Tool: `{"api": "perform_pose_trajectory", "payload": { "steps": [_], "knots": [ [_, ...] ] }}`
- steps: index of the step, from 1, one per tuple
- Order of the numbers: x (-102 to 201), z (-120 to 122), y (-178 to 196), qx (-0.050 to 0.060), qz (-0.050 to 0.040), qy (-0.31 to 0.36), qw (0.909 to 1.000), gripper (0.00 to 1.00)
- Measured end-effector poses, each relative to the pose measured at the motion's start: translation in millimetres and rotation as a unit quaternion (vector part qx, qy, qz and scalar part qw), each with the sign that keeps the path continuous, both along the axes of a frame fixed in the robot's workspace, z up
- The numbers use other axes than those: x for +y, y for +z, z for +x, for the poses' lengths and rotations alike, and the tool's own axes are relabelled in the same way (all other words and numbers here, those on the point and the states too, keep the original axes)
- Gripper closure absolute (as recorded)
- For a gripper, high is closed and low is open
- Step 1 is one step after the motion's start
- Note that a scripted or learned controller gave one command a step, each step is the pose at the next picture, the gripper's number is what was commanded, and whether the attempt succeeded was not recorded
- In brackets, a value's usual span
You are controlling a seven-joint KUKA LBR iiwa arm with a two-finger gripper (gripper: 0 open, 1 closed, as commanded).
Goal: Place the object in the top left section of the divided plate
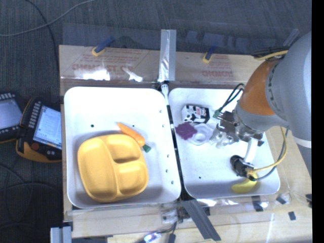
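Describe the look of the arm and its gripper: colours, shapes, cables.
The arm is a thick, rounded grey body with an orange band above the wrist. Below that sits a cluster of metallic grey parts around the gripper. A black cable loops beside the wrist, and a yellow cable curves below it.

Two bins (76, 97) (268, 184), one divided plate (111, 167), one carrot (130, 132), one banana (244, 186)

On my feed, the left bin (91, 97) and the right bin (202, 178) sit side by side on the tabletop (116, 59). In the right bin I see a black-and-white spotted toy (195, 114), a purple piece (185, 131) just beside it, and a banana (244, 186) near the front edge. A teach pendant (43, 130) lies on the carpet (30, 34) to the left.
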State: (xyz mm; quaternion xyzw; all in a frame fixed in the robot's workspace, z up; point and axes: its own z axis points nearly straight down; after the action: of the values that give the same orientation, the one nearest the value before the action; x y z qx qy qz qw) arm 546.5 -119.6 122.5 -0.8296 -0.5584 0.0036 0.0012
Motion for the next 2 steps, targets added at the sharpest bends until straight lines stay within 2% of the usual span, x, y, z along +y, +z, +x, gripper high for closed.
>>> {"api": "perform_pose_trajectory", "payload": {
  "steps": [1, 2],
  "knots": [
    [-81.9, -63.8, 18.8, -0.001, 0.0004, 0.021, 0.9998, 1.00],
    [-81.7, -63.8, 18.7, -0.001, 0.0007, 0.021, 0.9998, 0.00]
  ]
}}
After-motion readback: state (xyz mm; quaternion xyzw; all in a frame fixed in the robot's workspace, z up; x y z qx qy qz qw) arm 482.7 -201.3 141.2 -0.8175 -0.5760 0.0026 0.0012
